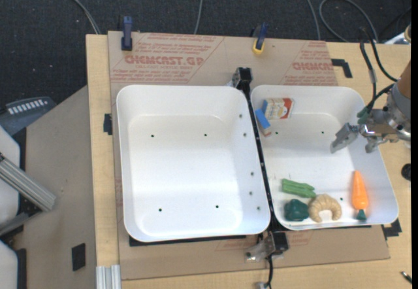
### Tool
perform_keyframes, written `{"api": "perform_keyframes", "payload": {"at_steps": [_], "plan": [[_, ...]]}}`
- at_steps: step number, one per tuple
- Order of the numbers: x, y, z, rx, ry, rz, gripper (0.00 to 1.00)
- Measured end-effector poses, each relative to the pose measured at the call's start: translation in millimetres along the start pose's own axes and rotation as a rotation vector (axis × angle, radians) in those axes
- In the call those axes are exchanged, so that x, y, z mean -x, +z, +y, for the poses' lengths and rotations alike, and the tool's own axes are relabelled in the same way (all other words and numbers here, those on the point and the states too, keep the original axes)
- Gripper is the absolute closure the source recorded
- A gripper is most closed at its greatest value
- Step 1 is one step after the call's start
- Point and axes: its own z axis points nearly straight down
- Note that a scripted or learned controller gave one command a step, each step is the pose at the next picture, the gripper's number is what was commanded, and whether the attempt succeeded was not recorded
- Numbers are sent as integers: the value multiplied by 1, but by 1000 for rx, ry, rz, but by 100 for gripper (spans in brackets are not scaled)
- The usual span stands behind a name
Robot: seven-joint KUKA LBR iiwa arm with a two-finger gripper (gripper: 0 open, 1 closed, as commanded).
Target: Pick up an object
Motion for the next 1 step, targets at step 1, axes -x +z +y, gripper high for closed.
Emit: {"api": "perform_keyframes", "payload": {"at_steps": [1], "plan": [[0, -2, 1, 4, -1, -1, 0]]}}
